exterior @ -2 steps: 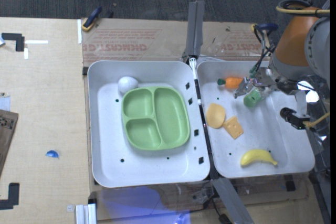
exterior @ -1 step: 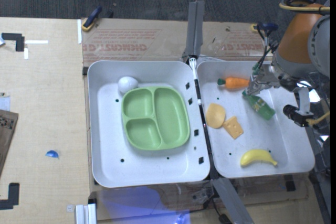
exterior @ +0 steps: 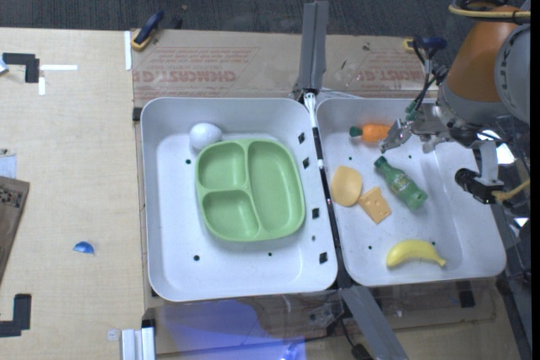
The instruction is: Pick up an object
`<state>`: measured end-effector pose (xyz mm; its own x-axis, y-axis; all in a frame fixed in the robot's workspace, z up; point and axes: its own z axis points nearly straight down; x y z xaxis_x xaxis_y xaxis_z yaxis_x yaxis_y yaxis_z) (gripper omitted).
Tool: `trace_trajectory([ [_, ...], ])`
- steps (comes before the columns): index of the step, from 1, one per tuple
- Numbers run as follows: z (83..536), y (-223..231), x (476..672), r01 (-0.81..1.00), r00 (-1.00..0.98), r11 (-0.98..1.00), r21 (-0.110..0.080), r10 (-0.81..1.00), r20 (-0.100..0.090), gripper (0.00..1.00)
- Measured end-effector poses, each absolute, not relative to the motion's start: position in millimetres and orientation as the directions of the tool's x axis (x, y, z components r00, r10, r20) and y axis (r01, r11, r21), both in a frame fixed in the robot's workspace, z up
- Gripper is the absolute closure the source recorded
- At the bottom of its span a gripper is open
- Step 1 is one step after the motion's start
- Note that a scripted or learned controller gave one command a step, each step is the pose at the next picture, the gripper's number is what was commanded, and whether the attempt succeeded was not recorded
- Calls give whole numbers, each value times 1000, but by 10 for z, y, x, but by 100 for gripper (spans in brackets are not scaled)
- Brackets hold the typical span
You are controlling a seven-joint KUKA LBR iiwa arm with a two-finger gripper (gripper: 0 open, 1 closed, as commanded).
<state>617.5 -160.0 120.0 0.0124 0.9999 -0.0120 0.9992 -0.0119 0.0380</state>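
Note:
My gripper [exterior: 413,139] hangs over the back of the right bin [exterior: 472,265], below the arm's orange band. It is open, with nothing between its fingers. An orange carrot [exterior: 371,131] lies just to its left. A green bottle [exterior: 401,183] lies on its side just in front of the gripper. Further left in the same bin are a yellow-orange shell-shaped piece [exterior: 346,185] and an orange cheese wedge [exterior: 376,204]. A yellow banana [exterior: 414,254] rests near the bin's front edge.
The left bin [exterior: 169,265] holds a green divided plate [exterior: 251,189] and a small white ball [exterior: 205,133] at its back left corner. A grey divider bar [exterior: 313,46] stands between the bins at the back. Cardboard lines the bench behind them.

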Motion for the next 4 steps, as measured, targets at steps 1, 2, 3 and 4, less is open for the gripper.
trace_trajectory([
  [1, 910, -1435, 5511, 998, -61, 61, -2, 998, 0, 0],
  [2, 998, -1444, 5509, 998, -58, 58, -3, 998, 0, 100],
  [3, 906, -1383, 5360, 980, 201, -201, -4, 980, 0, 100],
  [4, 1908, -551, 5816, 977, 213, -213, -2, 977, -2, 100],
])
